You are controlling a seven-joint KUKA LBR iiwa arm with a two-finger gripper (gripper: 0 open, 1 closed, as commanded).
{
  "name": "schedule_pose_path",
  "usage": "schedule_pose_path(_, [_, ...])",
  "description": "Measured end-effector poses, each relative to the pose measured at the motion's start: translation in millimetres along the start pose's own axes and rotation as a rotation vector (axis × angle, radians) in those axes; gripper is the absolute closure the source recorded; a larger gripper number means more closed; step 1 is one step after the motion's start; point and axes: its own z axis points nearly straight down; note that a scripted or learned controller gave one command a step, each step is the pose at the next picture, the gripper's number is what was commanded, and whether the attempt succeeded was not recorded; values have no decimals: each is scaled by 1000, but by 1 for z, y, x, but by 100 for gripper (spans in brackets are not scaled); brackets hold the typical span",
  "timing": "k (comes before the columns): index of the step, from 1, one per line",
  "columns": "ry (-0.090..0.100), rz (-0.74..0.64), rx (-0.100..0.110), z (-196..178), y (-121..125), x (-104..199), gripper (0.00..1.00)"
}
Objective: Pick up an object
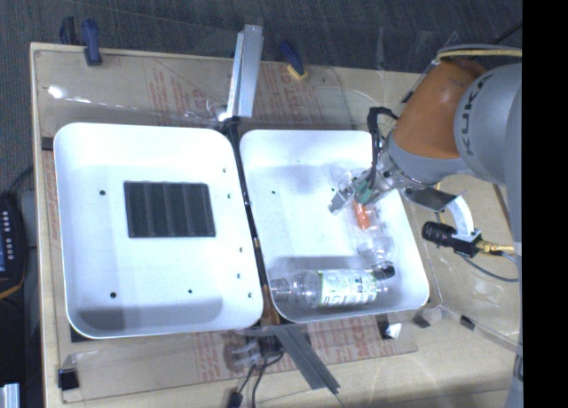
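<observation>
gripper [355, 193] low in right bin [275, 220], over small clear bottle [373, 239] | finger state: can't tell | big clear bottle [330, 286] lies along near wall | left bin [80, 220] holds dark ribbed pad [169, 209]

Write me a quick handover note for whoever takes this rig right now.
End effector: low over the right bin, in its far right part; its grip state cannot be read from this view.
Things: a clear plastic bottle lies on its side along the right bin's near wall. A small clear bottle with an orange part lies just below the end effector. The left bin holds a dark ribbed panel.
Done: nothing visibly lifted.
Left: grasp one object and raise it, probably the small bottle, since it is nearest.
</observation>
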Motion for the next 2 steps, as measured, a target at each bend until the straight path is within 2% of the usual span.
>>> schedule_pose_path(1, [0,0,0,0,0,0,0])
schedule_pose_path(2, [-5,-345,-3,-87,49,-24,0])
